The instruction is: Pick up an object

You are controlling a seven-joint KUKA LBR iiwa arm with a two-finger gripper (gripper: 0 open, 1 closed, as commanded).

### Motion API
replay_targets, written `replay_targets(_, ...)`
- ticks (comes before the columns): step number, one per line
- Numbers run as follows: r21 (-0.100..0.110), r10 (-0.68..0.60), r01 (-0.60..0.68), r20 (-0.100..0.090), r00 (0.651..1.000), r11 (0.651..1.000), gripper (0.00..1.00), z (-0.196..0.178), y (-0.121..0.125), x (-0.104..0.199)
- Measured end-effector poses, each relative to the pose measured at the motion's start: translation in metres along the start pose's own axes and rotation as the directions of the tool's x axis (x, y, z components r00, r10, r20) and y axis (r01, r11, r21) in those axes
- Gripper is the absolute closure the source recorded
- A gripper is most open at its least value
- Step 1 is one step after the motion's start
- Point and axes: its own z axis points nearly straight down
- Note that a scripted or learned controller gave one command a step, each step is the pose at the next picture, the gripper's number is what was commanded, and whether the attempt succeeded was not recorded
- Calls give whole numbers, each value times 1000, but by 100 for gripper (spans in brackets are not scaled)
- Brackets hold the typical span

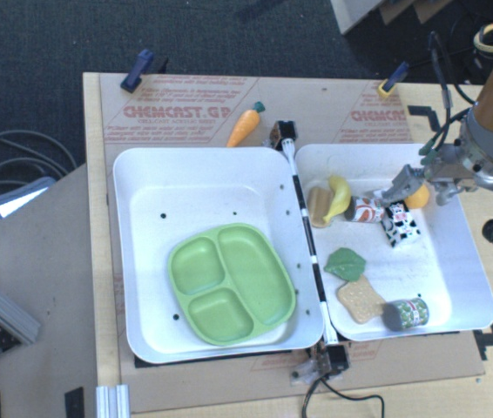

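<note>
My gripper (421,190) hangs over the back of the right bin (473,277), its fingers (396,186) spread open. A small orange item (418,198) shows low between them; whether they touch it I cannot tell. Just in front lies a black-and-white spotted block (400,225). To the left are a red-and-white can (367,212), a yellow banana (340,194) and a brown piece (320,205). Nearer the front lie a green leaf (345,264), a tan cracker (361,300) and a grey can (406,313).
The left bin (142,190) holds a green divided plate (229,281). A toy carrot (244,126) lies on the board behind the bins. Clamps sit at the back left (136,70) and back right (394,78). A black divider rail (306,225) runs between the bins.
</note>
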Motion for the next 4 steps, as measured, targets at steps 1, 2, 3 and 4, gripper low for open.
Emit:
replay_targets(1, -4, -1, 1, 1, 1000, 1000, 0, 44, 66, 49)
replay_targets(2, 2, 1, -1, 0, 1000, 1000, 0, 147, 85, 39)
replay_targets(3, -3, 1, -1, 1, 1000, 1000, 100, 136, 86, 39)
replay_targets(4, 0, 2, -2, 1, 1000, 1000, 100, 84, 23, 2)
